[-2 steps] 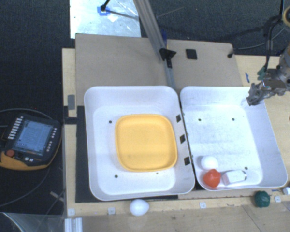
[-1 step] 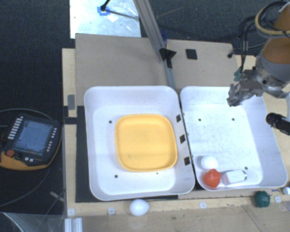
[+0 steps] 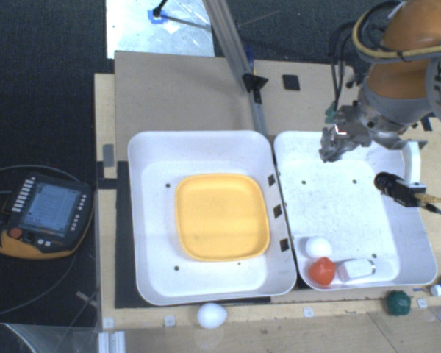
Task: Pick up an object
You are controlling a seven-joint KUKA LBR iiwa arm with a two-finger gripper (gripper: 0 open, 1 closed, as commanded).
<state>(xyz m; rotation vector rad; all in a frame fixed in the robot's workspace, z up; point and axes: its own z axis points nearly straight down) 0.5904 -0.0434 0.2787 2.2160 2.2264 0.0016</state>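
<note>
Camera view shows no readable writing; the claw, finger state indiscernible, hovers over the right bin.

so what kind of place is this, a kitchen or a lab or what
Most likely a robotics lab bench. A grey and orange arm reaches over two white bins, a teach pendant lies beside them, and the bench is plain board.

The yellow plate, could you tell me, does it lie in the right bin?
No, the yellow plate lies in the left bin.
</note>
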